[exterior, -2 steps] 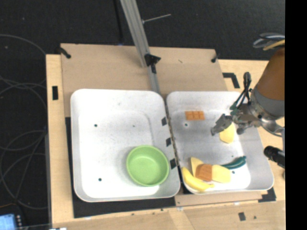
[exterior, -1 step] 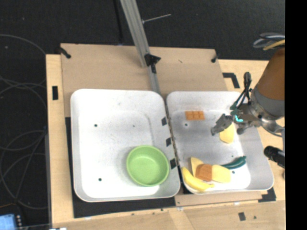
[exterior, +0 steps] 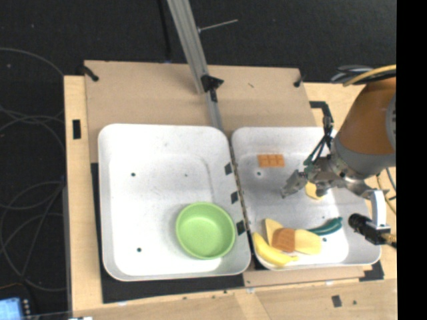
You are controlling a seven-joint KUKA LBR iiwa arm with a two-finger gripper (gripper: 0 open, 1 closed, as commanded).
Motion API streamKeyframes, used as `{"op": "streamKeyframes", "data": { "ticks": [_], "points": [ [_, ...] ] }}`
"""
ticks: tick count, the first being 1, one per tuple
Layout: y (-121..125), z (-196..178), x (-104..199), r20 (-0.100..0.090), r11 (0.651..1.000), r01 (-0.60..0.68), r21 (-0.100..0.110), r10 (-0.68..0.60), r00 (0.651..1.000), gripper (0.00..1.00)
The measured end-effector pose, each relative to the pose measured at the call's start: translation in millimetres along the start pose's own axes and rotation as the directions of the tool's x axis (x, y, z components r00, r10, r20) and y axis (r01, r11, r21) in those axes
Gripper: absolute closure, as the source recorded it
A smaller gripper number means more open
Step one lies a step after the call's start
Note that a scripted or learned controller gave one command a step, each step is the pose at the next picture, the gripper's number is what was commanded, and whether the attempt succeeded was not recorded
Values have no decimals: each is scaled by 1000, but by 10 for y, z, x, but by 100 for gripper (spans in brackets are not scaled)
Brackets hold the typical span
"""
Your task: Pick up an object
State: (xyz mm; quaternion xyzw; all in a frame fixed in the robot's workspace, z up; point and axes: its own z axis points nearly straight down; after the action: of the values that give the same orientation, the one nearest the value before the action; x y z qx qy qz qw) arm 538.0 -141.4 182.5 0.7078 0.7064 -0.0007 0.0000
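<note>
Camera view, from above at a slant. Largest first: tan worktop (exterior: 167, 92) carrying two shallow white bins side by side. Left bin (exterior: 153, 172) holds one item, a light green bowl (exterior: 205, 229), upright, near its front right corner. Right bin (exterior: 280, 145) holds everything else.

My arm (exterior: 370, 129) comes in from the right, grey with the orange band, wrist over the right bin's right half. My claw (exterior: 305, 182) sits low over the bin's middle. One grey finger (exterior: 291, 185) points left; a small yellow object (exterior: 313, 191) lies just beside it under the wrist. I cannot tell whether the fingers are apart or together, nor whether the yellow object is between them.

Front of the right bin: a yellow banana-like piece (exterior: 270, 253) against the front wall, a brown block (exterior: 283, 239) resting on the yellow pieces, and a dark green curved item (exterior: 328, 227) just to their right.

Smallest: an orange flat tile (exterior: 270, 161), lying alone toward the back, apart from my claw.
</note>
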Motion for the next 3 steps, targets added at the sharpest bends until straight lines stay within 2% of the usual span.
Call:
{"op": "streamKeyframes", "data": {
  "ticks": [1,2,3],
  "points": [
    [27,589,24,0,1000,0,-1,0,1000,0],
    [26,825,5,2,1000,0,0,0,1000,0],
    [40,707,5,0,1000,-4,-5,4,1000,100]
  ]
}}
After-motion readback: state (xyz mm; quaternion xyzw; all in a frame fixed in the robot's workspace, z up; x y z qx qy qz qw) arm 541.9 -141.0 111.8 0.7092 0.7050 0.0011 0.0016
